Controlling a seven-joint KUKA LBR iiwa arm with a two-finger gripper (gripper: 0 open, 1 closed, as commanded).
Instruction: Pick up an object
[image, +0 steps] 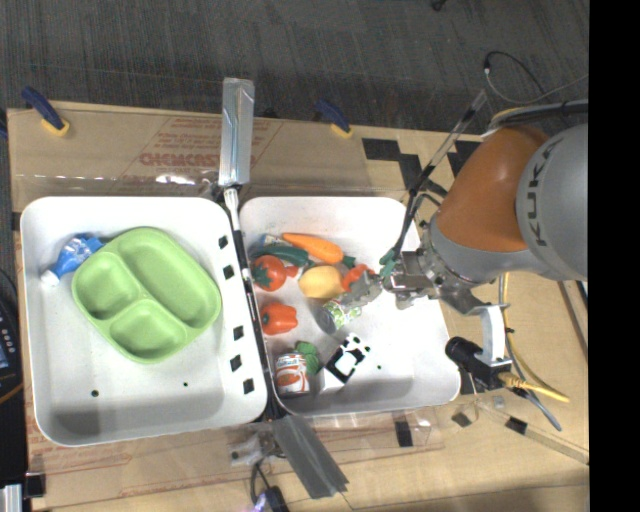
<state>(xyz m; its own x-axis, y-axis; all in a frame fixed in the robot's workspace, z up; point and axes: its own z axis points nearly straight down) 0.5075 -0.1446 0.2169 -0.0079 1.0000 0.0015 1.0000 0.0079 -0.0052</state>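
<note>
In the right-hand bin (420, 215), seen from the fixed camera above the surface, the pickable things lie bunched toward the inner wall: a carrot (315, 246), a yellow lemon-like fruit (320, 282), two red-orange peppers (268, 271) and (279, 318), a small can (292, 373) and a black-and-white patterned block (346, 360). The crowding probably explains why the arm reaches in from the right rim, where the floor is barer and the approach freer. The tool (372, 282) sits low at the cluster's right edge, close to a small orange piece (356, 276) and a pale greenish item (340, 315); its tip is lost against them, so whether it is open, closed or gripping anything cannot be told. Nothing is visibly lifted. In the left bin (40, 400) a green divided tray (148, 290) rests, with a blue item (75, 251) tucked beside it, well apart from the arm.
</note>
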